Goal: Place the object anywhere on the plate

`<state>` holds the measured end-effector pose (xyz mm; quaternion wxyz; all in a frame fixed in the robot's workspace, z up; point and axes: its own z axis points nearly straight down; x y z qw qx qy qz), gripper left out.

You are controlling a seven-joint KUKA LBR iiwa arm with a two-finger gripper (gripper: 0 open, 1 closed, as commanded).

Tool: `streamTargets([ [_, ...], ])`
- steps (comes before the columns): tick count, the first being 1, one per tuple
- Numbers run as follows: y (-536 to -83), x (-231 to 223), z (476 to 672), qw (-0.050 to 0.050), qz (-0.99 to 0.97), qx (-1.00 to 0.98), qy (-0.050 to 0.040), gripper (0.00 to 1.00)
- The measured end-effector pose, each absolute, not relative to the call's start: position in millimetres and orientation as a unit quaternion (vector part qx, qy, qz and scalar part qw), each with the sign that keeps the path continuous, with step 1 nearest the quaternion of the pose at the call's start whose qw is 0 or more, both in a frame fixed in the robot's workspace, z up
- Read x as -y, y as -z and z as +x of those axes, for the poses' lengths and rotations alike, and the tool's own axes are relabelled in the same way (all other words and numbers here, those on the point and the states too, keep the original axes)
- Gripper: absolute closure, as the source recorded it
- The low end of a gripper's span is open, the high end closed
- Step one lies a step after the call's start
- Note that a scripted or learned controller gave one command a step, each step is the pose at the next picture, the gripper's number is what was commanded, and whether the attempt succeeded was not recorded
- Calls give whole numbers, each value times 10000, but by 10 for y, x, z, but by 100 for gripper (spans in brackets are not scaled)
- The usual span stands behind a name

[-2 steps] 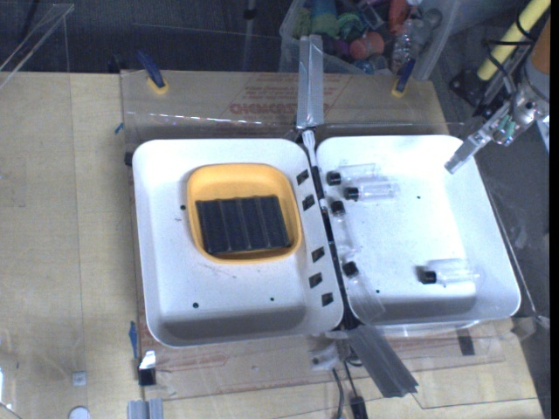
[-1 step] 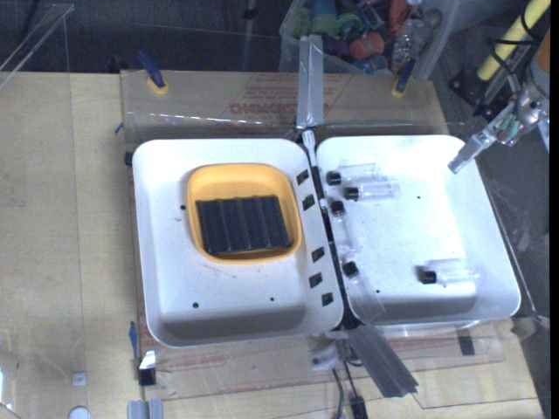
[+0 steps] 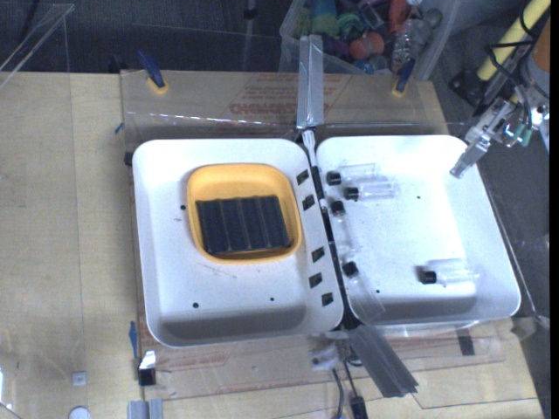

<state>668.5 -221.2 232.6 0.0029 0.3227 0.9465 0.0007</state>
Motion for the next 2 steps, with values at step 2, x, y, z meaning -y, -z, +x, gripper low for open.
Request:
streamTargets([
  [2, -2572, 2213, 6566, 23, 1343, -9909, -8, 0],
])
